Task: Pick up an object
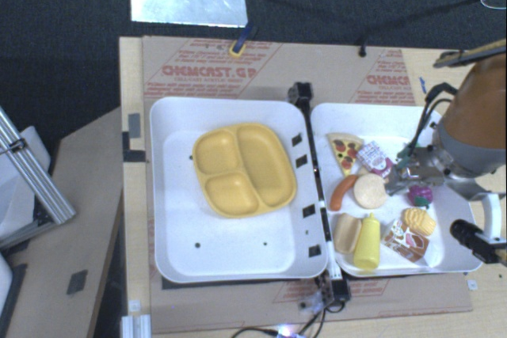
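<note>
Right shallow white bin (396,113): toy foods clustered, round beige bun (369,191) mid-bin beside orange sausage (343,192), grey two-finger gripper (405,177) low over them near purple piece (421,195), jaws' state indiscernible; left bin (170,194): yellow divided plastic tray (240,169).

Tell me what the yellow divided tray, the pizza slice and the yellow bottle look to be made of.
Yellow divided tray: likely molded plastic, matte, with smooth rounded compartment walls in one even colour.
Pizza slice: probably toy plastic; flat, solid colours, red dots as toppings.
Yellow bottle: apparently plastic too, slightly glossy, uniform yellow with a molded nozzle.
All three are judged by look alone.
</note>
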